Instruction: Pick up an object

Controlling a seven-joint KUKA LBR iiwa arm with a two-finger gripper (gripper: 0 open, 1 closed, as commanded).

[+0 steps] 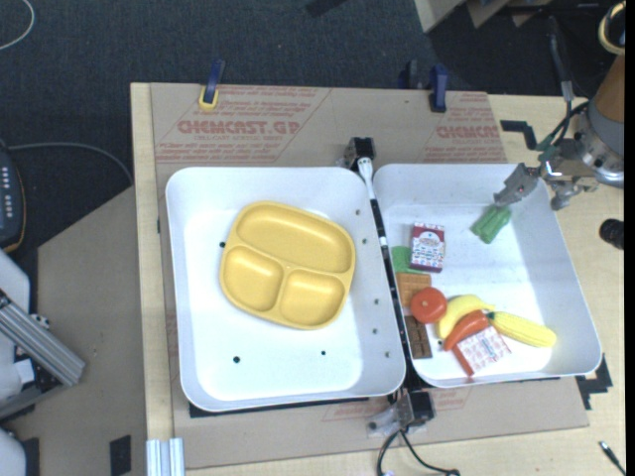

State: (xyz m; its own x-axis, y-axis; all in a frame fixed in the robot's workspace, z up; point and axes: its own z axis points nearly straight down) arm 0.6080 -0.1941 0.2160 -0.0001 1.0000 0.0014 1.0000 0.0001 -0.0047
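Lowest in the frame, at the bottom of the right bin [571, 266], lies a cluster of toy food: a red-and-white packet [484, 349], a yellow banana [501, 322], a red tomato [429, 304] and a brown bar [416, 315] along the bin's left wall. Above the cluster stand a small red-and-white carton [428, 247] and a green block [401, 259] touching its left side. Left bin [198, 315] contains a yellow three-compartment plate [287, 264], centred. Gripper [518, 188] is at the upper right of the frame, over the right bin's upper area. A green object [490, 223] sits at its fingertips, apparently clamped between them and tilted, apart from the cluster.
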